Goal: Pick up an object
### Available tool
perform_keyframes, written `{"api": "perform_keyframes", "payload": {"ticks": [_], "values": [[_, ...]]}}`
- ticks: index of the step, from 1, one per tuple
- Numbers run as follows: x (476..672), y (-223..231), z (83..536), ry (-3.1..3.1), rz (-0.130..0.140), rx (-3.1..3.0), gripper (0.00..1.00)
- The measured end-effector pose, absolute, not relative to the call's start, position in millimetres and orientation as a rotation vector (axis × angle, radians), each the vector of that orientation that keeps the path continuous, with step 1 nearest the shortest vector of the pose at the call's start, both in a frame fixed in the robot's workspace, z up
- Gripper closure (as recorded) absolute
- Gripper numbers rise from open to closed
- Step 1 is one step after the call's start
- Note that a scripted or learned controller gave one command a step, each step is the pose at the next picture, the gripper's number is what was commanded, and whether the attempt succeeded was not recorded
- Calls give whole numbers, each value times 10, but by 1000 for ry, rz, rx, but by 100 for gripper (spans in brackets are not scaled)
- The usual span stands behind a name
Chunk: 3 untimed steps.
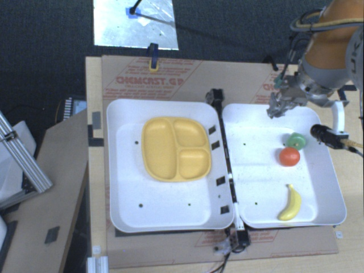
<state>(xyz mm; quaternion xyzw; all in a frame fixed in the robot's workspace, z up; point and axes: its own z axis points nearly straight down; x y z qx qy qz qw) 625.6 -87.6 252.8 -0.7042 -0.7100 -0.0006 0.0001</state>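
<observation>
Left bin (122,209) — yellow tray (173,148); right bin (256,169) — tomato (289,156), banana (290,203)

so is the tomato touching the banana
Apart. The camera view shows bare white bin floor between the tomato and the banana, which lies nearer the front edge of the right bin.

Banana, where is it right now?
In the camera view the banana lies in the right bin, near its front edge, just below the red tomato. The gripper is up by that bin's back rim.
</observation>
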Motion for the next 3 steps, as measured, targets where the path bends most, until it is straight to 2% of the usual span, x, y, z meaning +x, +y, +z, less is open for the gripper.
{"api": "perform_keyframes", "payload": {"ticks": [1, 3], "values": [[6166, -404, 2513, -2231, -2, -2210, 100], [5732, 529, 2235, -2230, 1, -2209, 100]]}}
